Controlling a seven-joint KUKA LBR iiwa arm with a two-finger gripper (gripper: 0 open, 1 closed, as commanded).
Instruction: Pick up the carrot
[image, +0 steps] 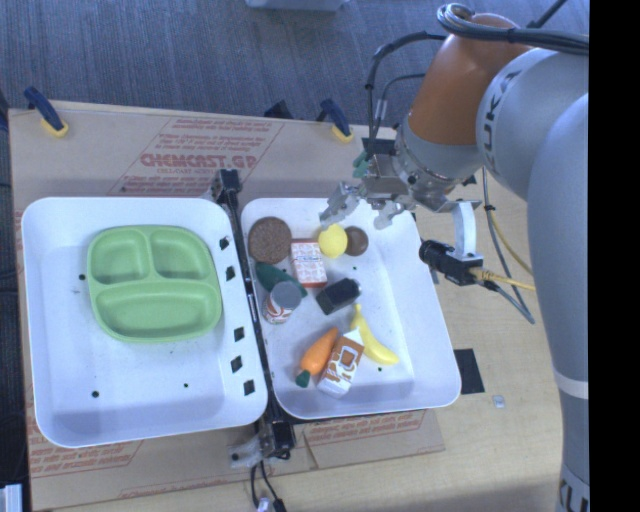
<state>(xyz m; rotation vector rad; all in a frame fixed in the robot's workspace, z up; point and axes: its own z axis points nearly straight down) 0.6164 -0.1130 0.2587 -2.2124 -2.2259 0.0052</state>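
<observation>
The carrot (319, 352) is orange with a dark green top and lies near the front of the right bin (425, 330). It rests against a small orange and white carton (343, 365). My gripper (361, 207) hangs over the far edge of that bin, well behind the carrot. Its fingers (336, 205) are spread open with nothing between them. A yellow lemon (333, 240) sits just below the fingertips.
Around the carrot lie a banana (373, 342), a black block (338, 294), a can (282, 298), a red and white carton (307, 262), a brown disc (269, 240) and a small brown round (356, 241). The left bin (60, 380) holds a green divided plate (155, 281).
</observation>
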